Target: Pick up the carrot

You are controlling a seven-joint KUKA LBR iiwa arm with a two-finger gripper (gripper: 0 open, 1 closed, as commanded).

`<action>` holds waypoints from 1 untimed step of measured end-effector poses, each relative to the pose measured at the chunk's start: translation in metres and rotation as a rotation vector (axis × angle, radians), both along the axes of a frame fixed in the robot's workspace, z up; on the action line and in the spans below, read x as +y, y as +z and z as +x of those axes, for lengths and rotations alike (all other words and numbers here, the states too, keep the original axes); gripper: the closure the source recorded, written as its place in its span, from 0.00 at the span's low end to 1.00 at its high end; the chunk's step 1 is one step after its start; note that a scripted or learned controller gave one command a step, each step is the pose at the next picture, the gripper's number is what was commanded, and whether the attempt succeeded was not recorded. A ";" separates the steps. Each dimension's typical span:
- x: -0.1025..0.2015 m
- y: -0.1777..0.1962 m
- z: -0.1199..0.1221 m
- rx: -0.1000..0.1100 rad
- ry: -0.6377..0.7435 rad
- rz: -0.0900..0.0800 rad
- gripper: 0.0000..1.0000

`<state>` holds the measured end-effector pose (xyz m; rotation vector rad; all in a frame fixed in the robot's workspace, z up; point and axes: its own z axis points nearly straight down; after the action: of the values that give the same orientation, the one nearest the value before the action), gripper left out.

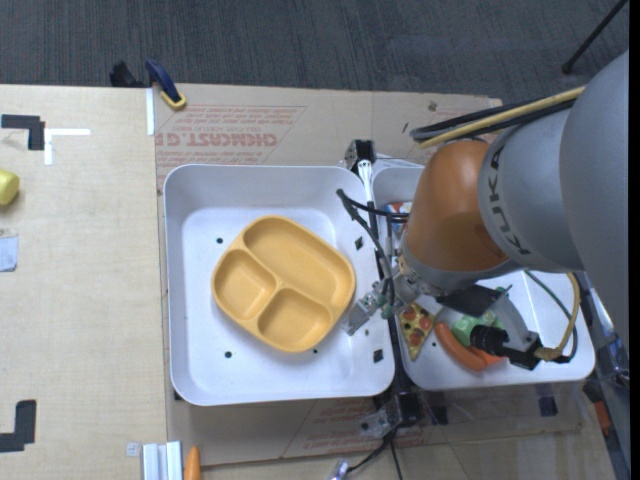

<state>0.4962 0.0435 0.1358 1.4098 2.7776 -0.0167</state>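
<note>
Left white plastic bin (pixel 190 368) holds a yellow three-compartment plate (pixel 283 282). Tool (pixel 362 313) hangs over the divide between bins; state cannot be told. Orange plastic carrot (pixel 466 351) lies at right bin's near edge, crowded by a pizza-slice toy (pixel 413 326): risk of grabbing the wrong item.

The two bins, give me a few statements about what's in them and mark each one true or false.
1. The yellow divided plate lies in the left bin. True.
2. The carrot lies on the plate. False: it lies in the right bin, near that bin's front edge.
3. A pizza slice lies in the right bin, just left of the carrot. True.
4. The plate has a single undivided well. False: ridges split it into three compartments.
5. The arm hangs over the right bin. True.
</note>
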 end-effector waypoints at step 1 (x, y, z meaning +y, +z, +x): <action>-0.074 0.056 0.010 0.017 -0.003 0.019 0.00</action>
<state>0.5066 -0.0304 0.1916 1.4242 2.7968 -0.0015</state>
